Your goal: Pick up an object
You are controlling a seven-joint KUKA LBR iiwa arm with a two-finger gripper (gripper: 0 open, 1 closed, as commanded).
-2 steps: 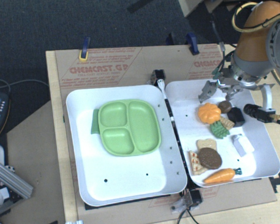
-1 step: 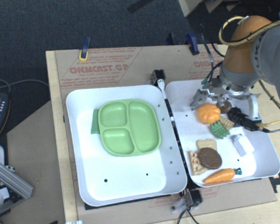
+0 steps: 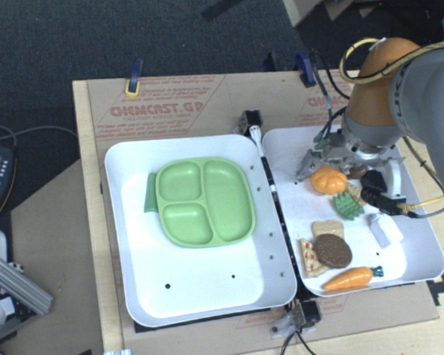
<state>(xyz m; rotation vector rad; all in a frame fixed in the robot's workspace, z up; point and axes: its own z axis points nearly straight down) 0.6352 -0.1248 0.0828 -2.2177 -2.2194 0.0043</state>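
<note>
- Nothing is lifted yet, as far as the camera view shows: every loose item sits on a bin floor, so I judge the pick to be at the approach or closing stage, with the grasp and the lift left to do.
- The gripper (image 3: 341,164) hangs low over the upper part of the right bin (image 3: 421,254), directly above and touching or nearly touching the orange round toy (image 3: 329,180), which looks like the object being targeted.
- Whether the claw is spread or clenched I cannot tell; the wrist housing hides it from above, and I cannot confirm that the toy is clamped.
- Taking the orange round toy as landmark, the right bin holds: a green leafy piece (image 3: 348,206) just below and to its right; a dark brown disc (image 3: 332,250) further below, lying on a tan slice (image 3: 326,230) and beside a cracker-like piece (image 3: 309,258); a toy carrot (image 3: 350,278) lowest, near the front wall; a pale block (image 3: 383,231) below and to the right.
- The left bin (image 3: 131,240), well to the left of the toy, holds a green divided tray (image 3: 205,201) lying flat, its three compartments bare.
</note>
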